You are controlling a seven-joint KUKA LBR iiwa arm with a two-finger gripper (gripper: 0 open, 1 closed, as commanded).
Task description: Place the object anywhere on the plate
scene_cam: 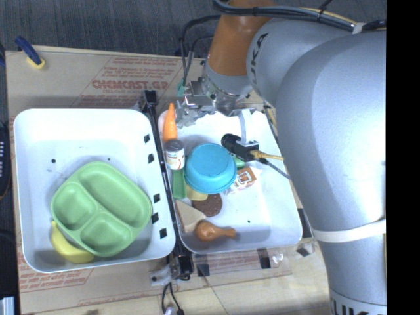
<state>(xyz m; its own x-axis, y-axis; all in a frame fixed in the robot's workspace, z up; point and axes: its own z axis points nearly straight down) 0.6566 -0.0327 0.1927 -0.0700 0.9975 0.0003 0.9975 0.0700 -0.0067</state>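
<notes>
Gripper (191, 105) sits at the right bin's far-left corner, by the carrot (170, 123) (grip state: can't tell). Confirm you've got it, lift clear, then go left to the green plate (102, 207) w/o clipping the bin walls

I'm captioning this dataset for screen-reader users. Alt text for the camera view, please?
A grey robot arm reaches from the right, its gripper over the far end of the right bin, beside a carrot, above a jar and blue bowl. The left bin holds a green divided plate.
</notes>
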